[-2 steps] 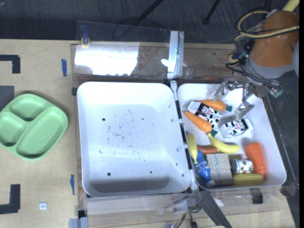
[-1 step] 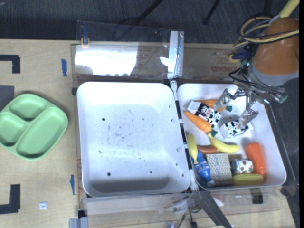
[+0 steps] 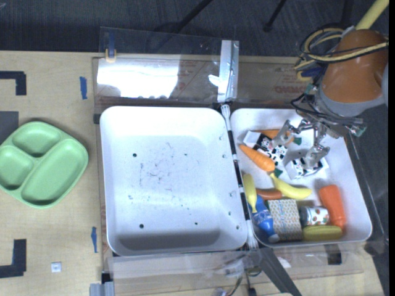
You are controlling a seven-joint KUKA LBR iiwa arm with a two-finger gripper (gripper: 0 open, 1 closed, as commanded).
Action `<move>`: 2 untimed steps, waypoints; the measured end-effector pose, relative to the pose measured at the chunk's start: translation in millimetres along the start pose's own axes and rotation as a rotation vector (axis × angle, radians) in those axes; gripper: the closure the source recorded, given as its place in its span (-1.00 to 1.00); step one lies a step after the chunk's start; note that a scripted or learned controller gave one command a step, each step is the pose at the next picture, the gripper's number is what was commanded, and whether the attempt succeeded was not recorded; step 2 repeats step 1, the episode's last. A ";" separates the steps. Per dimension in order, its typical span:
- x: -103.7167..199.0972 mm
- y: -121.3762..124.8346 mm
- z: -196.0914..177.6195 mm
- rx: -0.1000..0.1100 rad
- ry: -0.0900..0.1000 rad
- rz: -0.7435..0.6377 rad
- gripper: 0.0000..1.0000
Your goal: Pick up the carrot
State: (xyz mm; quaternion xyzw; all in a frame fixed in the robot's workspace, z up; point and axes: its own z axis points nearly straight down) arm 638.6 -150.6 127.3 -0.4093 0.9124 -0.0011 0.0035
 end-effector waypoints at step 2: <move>5.9 -24.0 -92.5 0.001 -0.003 -0.236 -1.00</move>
